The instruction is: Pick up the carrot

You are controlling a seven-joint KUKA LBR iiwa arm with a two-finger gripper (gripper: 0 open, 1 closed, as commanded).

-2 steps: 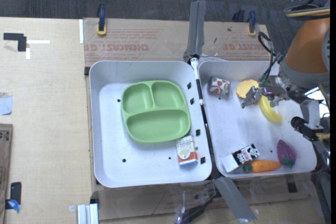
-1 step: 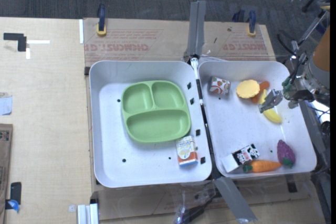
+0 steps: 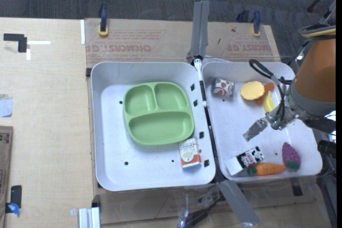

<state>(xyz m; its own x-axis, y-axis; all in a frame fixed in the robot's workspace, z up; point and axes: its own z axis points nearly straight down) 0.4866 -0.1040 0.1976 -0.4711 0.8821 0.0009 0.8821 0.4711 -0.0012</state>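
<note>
Green plate (image 3: 158, 112) with three parts, sitting in the middle of the left white bin (image 3: 107, 157). Just below the green plate, at its right corner, a little drink box (image 3: 189, 154), touching nothing else.

Right of the green plate, past the wall in the middle, the right white bin (image 3: 224, 125). Lots of toys in there.

Orange carrot (image 3: 269, 169) far to the right of the green plate and lower down, lying flat near the front wall of the right bin. Green end pointing away from the green plate. Not picked up.

Just on the plate side of the carrot, a small black and white box (image 3: 250, 157), right beside the carrot. A purple toy (image 3: 291, 155) even farther from the green plate, near the carrot's green end.

Right of the green plate and a bit higher, a small can (image 3: 223, 87). Past that, a round yellow toy (image 3: 252, 90), and a long yellow toy (image 3: 269, 103) farther still.

Claw (image 3: 252, 132) right of the green plate, at about the same height as its bottom edge, hanging over the bare middle of the right bin. Above the carrot, apart from it. Nothing seen in the claw. Cannot tell if spread or pressed together. Grey arm with the orange band (image 3: 318, 69) far off to the right of the green plate.

Light wooden desk (image 3: 43, 115) left of the green plate.
</note>
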